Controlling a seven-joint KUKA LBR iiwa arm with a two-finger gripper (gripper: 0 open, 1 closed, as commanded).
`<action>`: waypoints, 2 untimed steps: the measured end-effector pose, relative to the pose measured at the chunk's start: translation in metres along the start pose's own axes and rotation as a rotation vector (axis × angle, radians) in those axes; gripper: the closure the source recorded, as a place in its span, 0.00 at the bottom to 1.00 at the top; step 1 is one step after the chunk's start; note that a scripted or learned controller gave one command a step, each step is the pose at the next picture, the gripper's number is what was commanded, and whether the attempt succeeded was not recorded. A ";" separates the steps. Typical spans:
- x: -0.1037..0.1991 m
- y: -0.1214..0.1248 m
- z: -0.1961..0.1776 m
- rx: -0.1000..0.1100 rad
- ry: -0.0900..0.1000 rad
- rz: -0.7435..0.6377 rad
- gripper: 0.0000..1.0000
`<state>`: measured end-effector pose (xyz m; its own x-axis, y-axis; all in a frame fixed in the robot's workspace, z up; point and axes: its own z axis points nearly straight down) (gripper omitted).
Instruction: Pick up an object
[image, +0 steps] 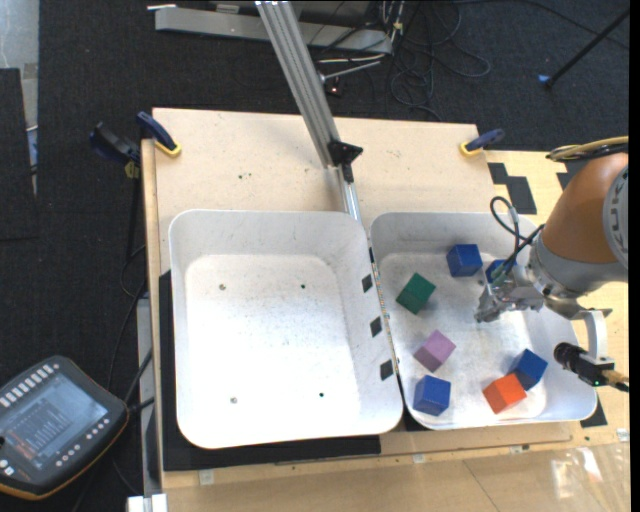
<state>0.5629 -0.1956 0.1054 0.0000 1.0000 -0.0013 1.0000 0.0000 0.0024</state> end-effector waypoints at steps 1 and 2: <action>-0.002 0.004 -0.043 -0.003 -0.001 -0.002 1.00; -0.007 0.003 -0.106 -0.006 -0.002 -0.002 1.00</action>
<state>0.5656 -0.2025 0.2110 -0.0018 1.0000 -0.0037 1.0000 0.0018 0.0082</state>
